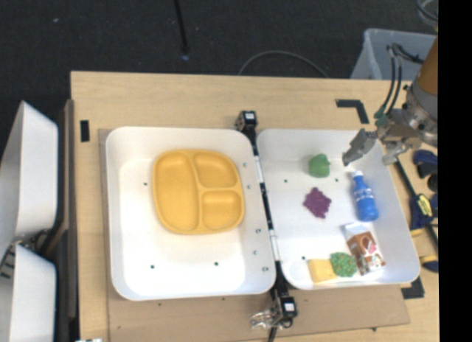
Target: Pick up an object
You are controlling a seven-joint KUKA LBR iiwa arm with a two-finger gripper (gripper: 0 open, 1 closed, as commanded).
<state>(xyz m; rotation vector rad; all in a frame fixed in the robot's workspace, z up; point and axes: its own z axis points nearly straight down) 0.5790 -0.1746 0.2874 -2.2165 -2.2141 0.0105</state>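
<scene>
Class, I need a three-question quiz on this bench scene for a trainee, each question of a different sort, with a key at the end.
1. True or false: the yellow tray lies in the right bin.
2. Which thing is nearest the hand? A. purple lump B. green block C. snack packet
3. Fill in: the blue bottle lies between the hand and the ____.

Key
1. False; it lies in the left bin.
2. B.
3. Snack packet.
</scene>
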